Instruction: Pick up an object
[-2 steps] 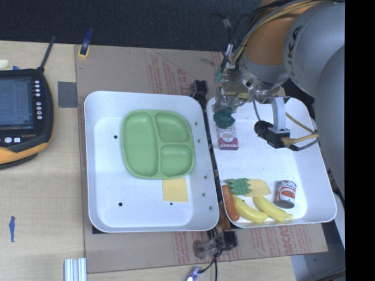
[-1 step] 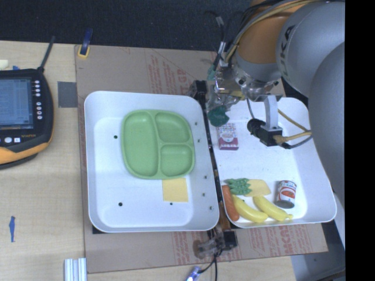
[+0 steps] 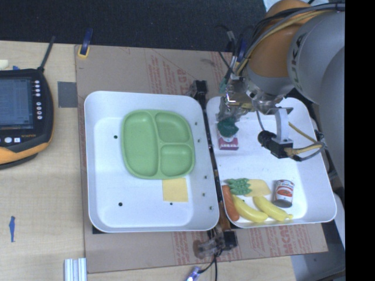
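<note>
While low — pincer over strawberry

Two white bins; one green divided plate, one yellow square, two bananas, one carrot, one can.

The arm reaches into the right bin, its gripper low over a small green-and-red object near the bin's left wall. A carrot, two bananas and a can lie along the near edge — the left bin holds a green divided plate and a yellow square.
</note>
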Robot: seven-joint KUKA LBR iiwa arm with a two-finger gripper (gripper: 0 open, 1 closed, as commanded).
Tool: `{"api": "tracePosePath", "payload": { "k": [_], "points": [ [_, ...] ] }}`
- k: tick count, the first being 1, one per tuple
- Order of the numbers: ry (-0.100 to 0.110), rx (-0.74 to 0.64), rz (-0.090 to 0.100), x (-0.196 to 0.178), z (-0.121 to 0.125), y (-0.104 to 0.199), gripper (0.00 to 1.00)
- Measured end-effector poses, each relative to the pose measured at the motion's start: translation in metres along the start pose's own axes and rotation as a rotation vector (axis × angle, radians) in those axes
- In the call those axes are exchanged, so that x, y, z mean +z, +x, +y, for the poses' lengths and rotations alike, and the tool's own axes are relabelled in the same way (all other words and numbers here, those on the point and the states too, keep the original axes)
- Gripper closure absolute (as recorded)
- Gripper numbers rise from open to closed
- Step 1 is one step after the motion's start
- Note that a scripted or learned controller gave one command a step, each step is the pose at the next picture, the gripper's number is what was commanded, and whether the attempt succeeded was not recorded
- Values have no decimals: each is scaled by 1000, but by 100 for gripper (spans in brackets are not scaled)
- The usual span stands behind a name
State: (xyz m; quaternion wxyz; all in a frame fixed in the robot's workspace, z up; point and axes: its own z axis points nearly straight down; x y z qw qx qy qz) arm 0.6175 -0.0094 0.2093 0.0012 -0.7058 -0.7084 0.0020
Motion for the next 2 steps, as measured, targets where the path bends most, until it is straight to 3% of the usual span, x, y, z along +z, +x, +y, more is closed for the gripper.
{"api": "tracePosePath", "payload": {
  "k": [1,2],
  "points": [
    [-1,-2,1,18,22,60,100],
    [1,-1,2,-2,8,64,100]
  ]
}}
